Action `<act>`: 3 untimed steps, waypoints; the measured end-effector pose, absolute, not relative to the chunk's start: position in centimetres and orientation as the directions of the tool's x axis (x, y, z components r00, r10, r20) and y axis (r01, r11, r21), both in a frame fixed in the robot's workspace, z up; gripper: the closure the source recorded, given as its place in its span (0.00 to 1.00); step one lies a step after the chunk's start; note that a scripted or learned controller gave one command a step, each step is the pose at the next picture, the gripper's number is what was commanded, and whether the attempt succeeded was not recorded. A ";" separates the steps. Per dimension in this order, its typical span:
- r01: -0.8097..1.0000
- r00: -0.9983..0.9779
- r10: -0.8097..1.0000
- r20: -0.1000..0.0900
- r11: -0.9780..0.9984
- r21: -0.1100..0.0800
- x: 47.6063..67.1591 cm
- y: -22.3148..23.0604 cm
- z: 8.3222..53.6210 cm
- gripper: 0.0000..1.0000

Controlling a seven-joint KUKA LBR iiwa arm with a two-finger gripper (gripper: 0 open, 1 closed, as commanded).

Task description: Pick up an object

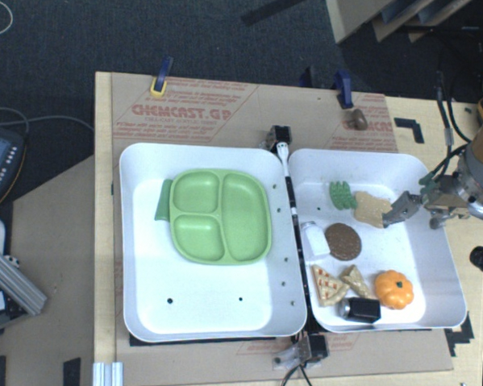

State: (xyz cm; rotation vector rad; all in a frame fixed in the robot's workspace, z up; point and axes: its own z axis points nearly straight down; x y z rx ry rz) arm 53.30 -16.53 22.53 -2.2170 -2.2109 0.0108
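The objects to pick from all lie in the right bin (440, 263), in the right half of the frame. A green toy (341, 195) sits near its upper left, with a tan piece (372, 208) just beside it to the right. Below them is a brown round disc (343, 241), touching a small white thing (314, 240) on its left. Lower down lie a waffle-like wedge (327, 285) and a tan wedge (355, 280) side by side, an orange pumpkin (393, 289) to their right, and a black block (363, 309) near the bin's bottom edge.

The gripper (419, 210) hangs over the upper right of that bin, the arm coming in from the frame's right edge. Its fingers (400, 209) stand apart with nothing between them; the left one sits close to the tan piece, though I cannot tell whether it touches.

The left bin (142, 247) holds a green divided plate (221, 215). Both bins rest on a cardboard-covered surface (189, 109).
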 end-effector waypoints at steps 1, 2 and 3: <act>1.000 0.000 1.000 0.000 0.000 0.001 53.6 -16.5 23.2 0.00; 1.000 0.000 1.000 0.003 0.000 -0.007 53.8 -16.8 16.9 0.00; 1.000 0.000 1.000 0.003 0.000 -0.007 54.2 -17.1 10.8 0.00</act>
